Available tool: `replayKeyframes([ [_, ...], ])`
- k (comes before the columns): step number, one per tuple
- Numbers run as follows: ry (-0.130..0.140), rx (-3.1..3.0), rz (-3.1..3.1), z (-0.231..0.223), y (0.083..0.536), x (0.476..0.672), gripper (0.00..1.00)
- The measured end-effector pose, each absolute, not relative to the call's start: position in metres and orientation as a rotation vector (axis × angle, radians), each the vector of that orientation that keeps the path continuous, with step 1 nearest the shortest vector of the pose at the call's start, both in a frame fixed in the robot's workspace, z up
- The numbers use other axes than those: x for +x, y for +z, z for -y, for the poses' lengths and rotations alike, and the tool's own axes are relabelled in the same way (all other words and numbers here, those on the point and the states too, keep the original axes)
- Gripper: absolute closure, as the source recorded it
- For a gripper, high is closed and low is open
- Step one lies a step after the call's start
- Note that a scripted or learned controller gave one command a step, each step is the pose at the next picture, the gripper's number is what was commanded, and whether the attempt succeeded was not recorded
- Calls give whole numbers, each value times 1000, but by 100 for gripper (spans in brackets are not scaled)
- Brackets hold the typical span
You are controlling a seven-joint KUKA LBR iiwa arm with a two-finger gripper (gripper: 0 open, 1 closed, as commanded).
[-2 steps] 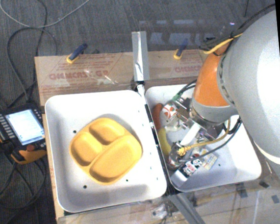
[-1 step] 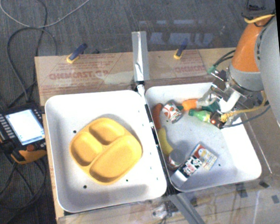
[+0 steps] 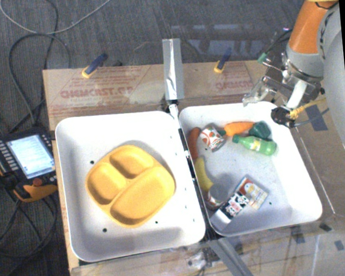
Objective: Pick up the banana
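Camera view | gripper (image 3: 264, 93) over right bin's (image 3: 306, 206) far rim, jaw state cannot be told | banana (image 3: 203, 175) lies along right bin's left wall, near milk carton (image 3: 242, 198), below can (image 3: 211, 138) | yellow tray (image 3: 131, 184) in left bin (image 3: 78, 234)

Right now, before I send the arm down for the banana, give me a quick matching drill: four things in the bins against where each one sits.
Things:
1. banana
2. yellow divided plate
3. green bottle
4. milk carton

Places:
A. left bin, middle
B. right bin, along its left wall
C. right bin, near front
D. right bin, back, under the carrot

Pairs: 1-B, 2-A, 3-D, 4-C
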State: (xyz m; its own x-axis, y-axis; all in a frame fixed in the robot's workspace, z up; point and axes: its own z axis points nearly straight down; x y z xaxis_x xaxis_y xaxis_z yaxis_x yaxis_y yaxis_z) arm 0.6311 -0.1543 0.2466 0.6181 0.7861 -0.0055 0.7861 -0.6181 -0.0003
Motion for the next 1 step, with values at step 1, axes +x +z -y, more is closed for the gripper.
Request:
replayKeyframes([
  [1, -9, 2886, -1239, 176, 233, 612, 0],
])
